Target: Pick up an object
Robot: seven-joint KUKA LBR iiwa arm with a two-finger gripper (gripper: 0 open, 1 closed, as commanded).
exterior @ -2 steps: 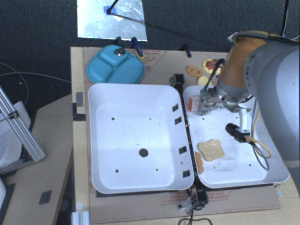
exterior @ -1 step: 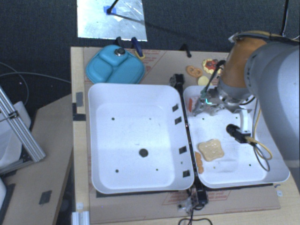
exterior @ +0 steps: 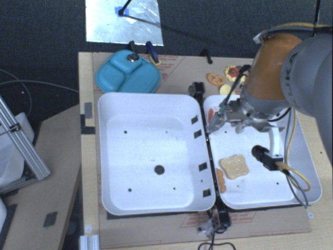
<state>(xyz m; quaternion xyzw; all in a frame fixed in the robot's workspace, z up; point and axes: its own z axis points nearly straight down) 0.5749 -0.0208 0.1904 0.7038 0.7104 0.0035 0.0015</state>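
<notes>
The tool point(exterior: 217, 116) sits low at the upper left corner of the right bin point(exterior: 299, 191), hard against the wall shared with the left bin point(exterior: 112, 139); whether it is open or closed I cannot tell. Risk: a descent this close to the wall could strike the rim or close on nothing. The right bin holds a toast-like slice point(exterior: 234, 166) near its middle, well apart from the tool, and an orange strip point(exterior: 220, 180) by the wall. More small items point(exterior: 214, 79) lie on the desk point(exterior: 177, 69) behind.
</notes>
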